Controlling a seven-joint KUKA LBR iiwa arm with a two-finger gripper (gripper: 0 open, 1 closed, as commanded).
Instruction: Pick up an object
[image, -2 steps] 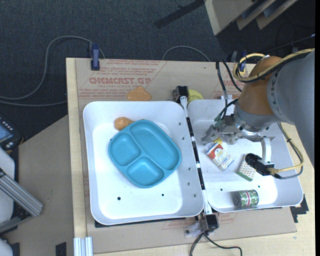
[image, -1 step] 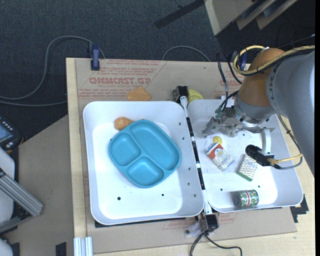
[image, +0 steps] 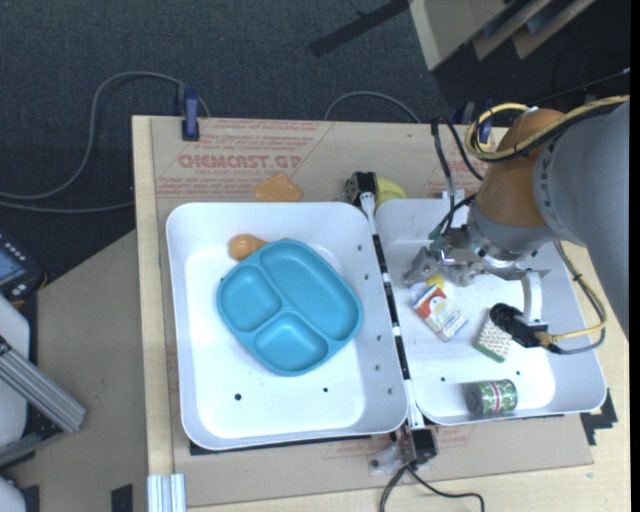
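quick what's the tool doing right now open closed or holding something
Tool: over the right bin, just above the small red and white packet; open or closed cannot be told, and nothing is seen held.

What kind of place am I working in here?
Most likely a robotics lab bench: two white bins on a board printed with supplier text, loose cables across dark carpet, and test items like a blue divided tray and a small can.
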